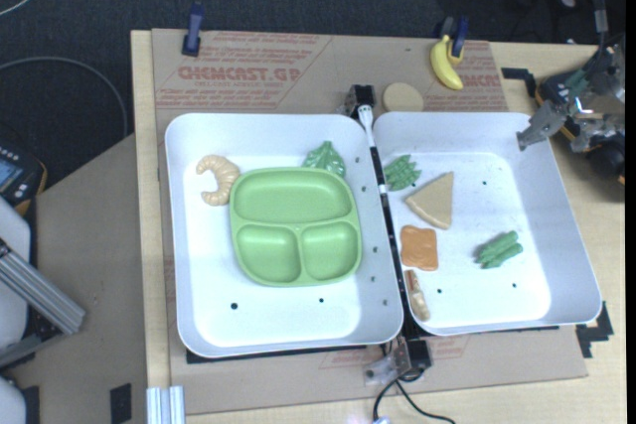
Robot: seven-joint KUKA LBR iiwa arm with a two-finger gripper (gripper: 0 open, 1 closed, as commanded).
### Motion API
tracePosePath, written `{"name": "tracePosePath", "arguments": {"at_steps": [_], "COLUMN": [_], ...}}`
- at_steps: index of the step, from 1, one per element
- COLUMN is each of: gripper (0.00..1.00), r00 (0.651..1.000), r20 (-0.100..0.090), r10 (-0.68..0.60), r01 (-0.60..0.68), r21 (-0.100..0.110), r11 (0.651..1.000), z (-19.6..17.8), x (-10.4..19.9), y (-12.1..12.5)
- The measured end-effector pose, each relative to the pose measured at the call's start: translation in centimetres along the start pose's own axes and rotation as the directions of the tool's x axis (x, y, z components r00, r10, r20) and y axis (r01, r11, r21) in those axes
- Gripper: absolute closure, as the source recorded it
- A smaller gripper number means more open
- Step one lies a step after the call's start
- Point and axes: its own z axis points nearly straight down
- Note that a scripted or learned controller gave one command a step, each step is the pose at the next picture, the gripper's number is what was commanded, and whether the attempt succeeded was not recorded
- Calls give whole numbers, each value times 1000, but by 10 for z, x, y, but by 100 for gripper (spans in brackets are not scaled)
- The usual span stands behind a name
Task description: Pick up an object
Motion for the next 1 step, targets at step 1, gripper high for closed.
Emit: {"name": "tracePosePath", "arguments": {"at_steps": [1], "gripper": [0], "r00": [1000], "r20": [-3], "r10": [1], "r01": [-1], "r21": [6], "r11": [1000], "z": [2], "x": [28], "y": [-71]}}
